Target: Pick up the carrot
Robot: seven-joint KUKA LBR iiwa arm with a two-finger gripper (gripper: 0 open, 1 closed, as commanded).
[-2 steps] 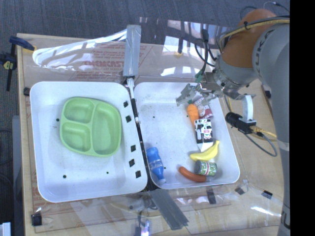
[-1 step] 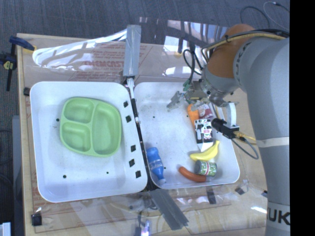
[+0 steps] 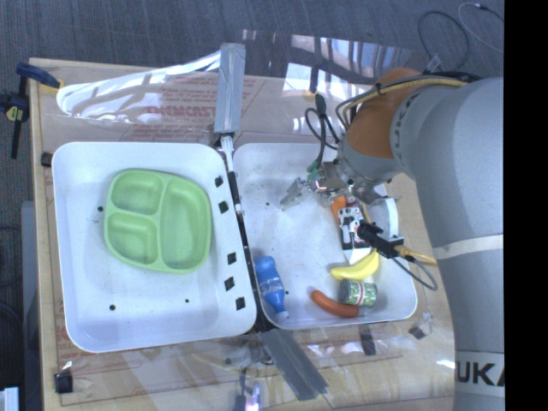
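Observation:
A small orange carrot (image 3: 340,202) lies in the right bin (image 3: 257,165), mostly hidden under the wrist. My gripper (image 3: 295,193) is low over the bin's upper middle, pointing left. It sits just left of the carrot, and nothing shows in its grasp. The grey arm with its orange band (image 3: 377,131) comes in from the right and covers the bin's upper right part.
In the right bin's front part lie a blue bottle (image 3: 271,285), a yellow banana (image 3: 358,268), a green can (image 3: 359,294) and a red-orange sausage-shaped toy (image 3: 334,304). The left bin (image 3: 77,306) holds a green divided plate (image 3: 158,220).

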